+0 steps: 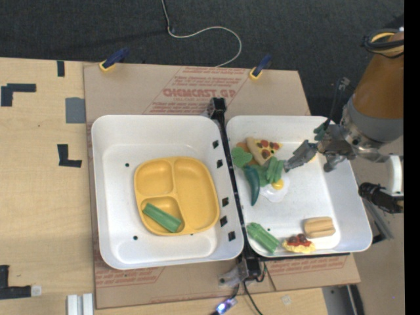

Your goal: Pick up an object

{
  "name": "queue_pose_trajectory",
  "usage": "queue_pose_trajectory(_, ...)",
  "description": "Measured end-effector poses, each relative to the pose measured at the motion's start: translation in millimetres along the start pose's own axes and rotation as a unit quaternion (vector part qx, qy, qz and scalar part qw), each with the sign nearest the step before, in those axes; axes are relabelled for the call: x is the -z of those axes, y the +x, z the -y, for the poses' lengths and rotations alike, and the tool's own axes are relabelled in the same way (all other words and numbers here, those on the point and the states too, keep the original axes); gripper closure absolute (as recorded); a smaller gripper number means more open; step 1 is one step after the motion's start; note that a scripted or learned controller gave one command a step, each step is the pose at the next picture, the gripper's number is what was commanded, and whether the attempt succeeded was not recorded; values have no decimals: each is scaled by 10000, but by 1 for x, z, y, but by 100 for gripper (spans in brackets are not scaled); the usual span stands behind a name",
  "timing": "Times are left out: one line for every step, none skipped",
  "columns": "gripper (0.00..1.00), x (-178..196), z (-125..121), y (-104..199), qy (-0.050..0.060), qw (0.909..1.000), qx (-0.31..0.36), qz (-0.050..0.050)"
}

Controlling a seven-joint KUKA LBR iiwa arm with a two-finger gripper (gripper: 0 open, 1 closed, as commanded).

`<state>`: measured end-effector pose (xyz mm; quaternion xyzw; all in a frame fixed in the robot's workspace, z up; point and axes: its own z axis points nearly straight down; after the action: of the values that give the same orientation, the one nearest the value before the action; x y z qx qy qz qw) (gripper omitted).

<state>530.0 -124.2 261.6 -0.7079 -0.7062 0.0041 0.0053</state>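
Note:
The right bin (pixel 348 195) holds a toy pizza slice (pixel 262 149), a green pepper (pixel 252 180), a green leafy piece (pixel 273 170) and a small egg (pixel 277 186) at its left side. A tan bun (pixel 319 226), a red and yellow piece (pixel 298 243) and a green pod (pixel 262 237) lie along its near edge. My gripper (pixel 315 159) hovers over the upper middle of this bin, just right of the leafy piece. It is open, with nothing between its fingers.
The left bin (pixel 111 143) holds a yellow divided plate (pixel 190 186) with a green piece (pixel 162 217) in its near compartment. Black clips join the bins along the middle wall (pixel 226 176). A cable (pixel 197 31) loops behind the cardboard.

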Motion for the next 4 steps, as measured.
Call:
queue_pose_trajectory(0,6,-2,0,-57,10000,16,8)
queue_pose_trajectory(0,-37,-2,-4,-47,10000,11,11)
queue_pose_trajectory(0,-98,-8,-8,-34,10000,13,7)
queue_pose_trajectory(0,-162,-9,-11,-37,10000,14,5)
